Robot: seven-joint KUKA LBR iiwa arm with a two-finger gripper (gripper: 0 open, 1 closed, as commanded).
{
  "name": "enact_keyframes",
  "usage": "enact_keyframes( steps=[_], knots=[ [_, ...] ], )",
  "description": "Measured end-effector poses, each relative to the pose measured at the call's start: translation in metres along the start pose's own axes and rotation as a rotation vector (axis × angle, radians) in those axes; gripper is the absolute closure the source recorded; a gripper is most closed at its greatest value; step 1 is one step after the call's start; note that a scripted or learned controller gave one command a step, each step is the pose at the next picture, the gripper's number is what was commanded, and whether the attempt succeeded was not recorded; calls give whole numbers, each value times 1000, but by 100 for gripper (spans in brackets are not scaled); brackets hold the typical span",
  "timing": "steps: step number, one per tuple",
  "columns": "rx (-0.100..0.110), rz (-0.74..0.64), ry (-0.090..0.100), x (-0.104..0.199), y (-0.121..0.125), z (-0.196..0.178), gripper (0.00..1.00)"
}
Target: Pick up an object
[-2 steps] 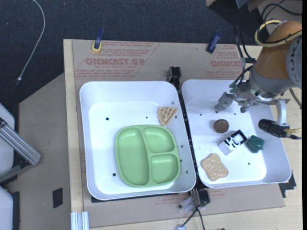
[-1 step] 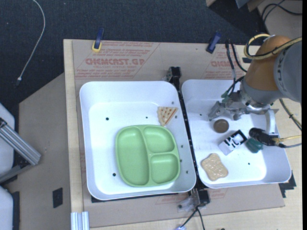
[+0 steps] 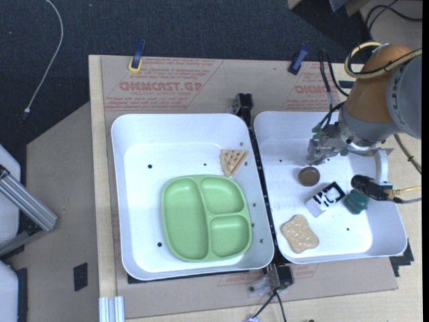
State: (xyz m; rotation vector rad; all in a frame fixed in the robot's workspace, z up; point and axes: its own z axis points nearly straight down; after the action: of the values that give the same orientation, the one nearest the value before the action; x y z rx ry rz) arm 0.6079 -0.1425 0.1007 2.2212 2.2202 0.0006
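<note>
The right bin (image 3: pixel 382 247) holds a small brown round piece (image 3: pixel 309 176), a white block with black marks (image 3: pixel 325 198), a dark green block (image 3: pixel 356 202) and a tan toast-shaped slice (image 3: pixel 299 233). My gripper (image 3: pixel 320 147) hangs low over the bin's upper part, just above and right of the brown round piece. Nothing shows between its fingers. In the left bin (image 3: pixel 127 180) a green divided plate (image 3: pixel 206 217) lies flat, with a tan waffle-like wedge (image 3: pixel 232 160) beside its upper right corner.
The grey arm with its orange band (image 3: pixel 375 92) comes in over the right bin's far right corner, with cables (image 3: pixel 395 193) trailing along the right wall. A black clip (image 3: pixel 242 103) sits where the two bins meet at the back.
</note>
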Motion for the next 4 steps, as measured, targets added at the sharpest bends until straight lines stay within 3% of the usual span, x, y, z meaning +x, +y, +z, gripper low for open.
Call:
enact_keyframes(
  steps=[1, 2, 3, 4],
  knots=[
    [-5, -1, -1, -5, 10, -57, 100],
    [-6, 0, -1, -6, 2, -113, 100],
    [-3, -1, -1, -6, 3, -126, 100],
    [0, -5, 2, 40, 4, -133, 100]
  ],
)
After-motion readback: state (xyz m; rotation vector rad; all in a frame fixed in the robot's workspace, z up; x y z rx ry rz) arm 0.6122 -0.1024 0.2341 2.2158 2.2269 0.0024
